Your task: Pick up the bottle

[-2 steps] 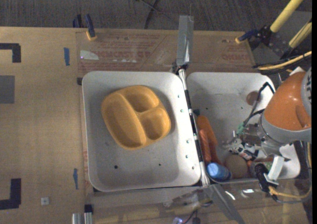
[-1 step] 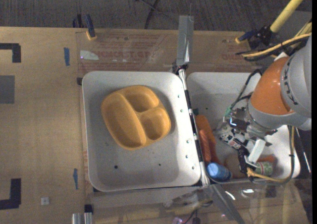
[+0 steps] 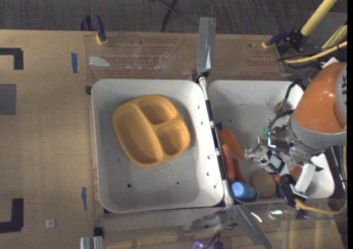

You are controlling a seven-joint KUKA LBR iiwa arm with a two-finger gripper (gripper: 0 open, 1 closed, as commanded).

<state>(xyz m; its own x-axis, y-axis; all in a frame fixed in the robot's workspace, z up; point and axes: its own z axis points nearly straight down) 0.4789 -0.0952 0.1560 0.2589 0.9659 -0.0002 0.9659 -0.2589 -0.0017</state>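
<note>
The bottle [image 3: 243, 191], clear with a blue cap, lies in the near left corner of the right bin [image 3: 242, 104]. It rests against the divider wall, just below an orange carrot-shaped toy [image 3: 228, 157]. My gripper [image 3: 268, 157] hangs over the middle of the right bin, up and to the right of the bottle and apart from it. A brown rounded object [image 3: 264, 184] sits between the bottle and the gripper. The orange-banded wrist [image 3: 322, 104] hides the right side of that bin.
A yellow divided plate [image 3: 151, 129] lies in the left bin [image 3: 110, 187]. Yellow and black cables [image 3: 309, 206] trail along the right bin's near edge. A clamp and a yellow pole [image 3: 322, 8] stand at the back right.
</note>
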